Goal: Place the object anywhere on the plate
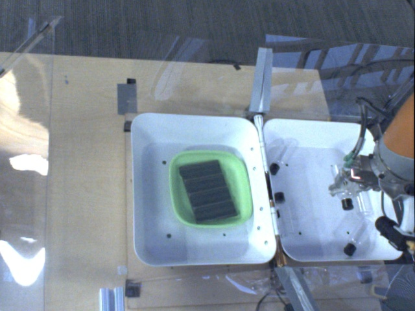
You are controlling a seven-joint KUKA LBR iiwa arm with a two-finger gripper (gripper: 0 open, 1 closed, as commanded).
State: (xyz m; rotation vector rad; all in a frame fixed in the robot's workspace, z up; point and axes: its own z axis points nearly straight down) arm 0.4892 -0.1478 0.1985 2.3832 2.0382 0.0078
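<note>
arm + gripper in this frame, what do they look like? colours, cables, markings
The arm comes in over the right bin: an orange band on a grey body, with thin dark cables looping above it. The gripper is a small silvery metal assembly with a tiny red-lit spot on top and a green wire running to it. No readable markings. A black rounded part sits lower at the edge.

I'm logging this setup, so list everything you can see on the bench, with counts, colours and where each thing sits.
Shallow white plastic bins: two, white, side by side on the bench.
Square green plate: one, light green, middle of the left bin.
Dark grey ridged rectangular block: one, dark grey, lying on the plate.
Light wooden bench top: one, tan, under both bins.
Grey metal bar: one, grey, behind the seam between the bins.
Arm: one, grey with orange band, at right.
Hand: one, metallic, over the right bin.
</note>
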